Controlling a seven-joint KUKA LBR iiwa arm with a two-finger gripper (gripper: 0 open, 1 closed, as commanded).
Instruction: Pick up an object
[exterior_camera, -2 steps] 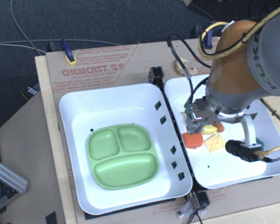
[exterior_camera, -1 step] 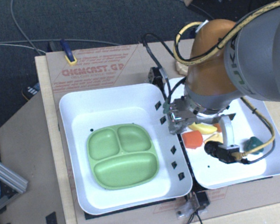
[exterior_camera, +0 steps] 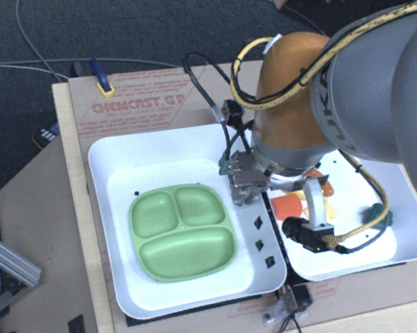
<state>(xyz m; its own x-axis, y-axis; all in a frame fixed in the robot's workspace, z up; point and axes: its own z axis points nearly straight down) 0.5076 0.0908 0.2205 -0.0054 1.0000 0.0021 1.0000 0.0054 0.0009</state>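
A pale green divided plate lies in the left bin. In the right bin an orange-red piece shows just below the arm's wrist, with a small orange and white item beside it; both are partly hidden by the arm. My gripper hangs under the orange-banded wrist, over the divider between the two bins and near the plate's upper right corner. I see nothing held in it.
The big grey arm covers most of the right bin. A black fitting with a yellow cable hangs low over that bin. Cardboard underlies both bins, and loose cables run across the dark floor behind.
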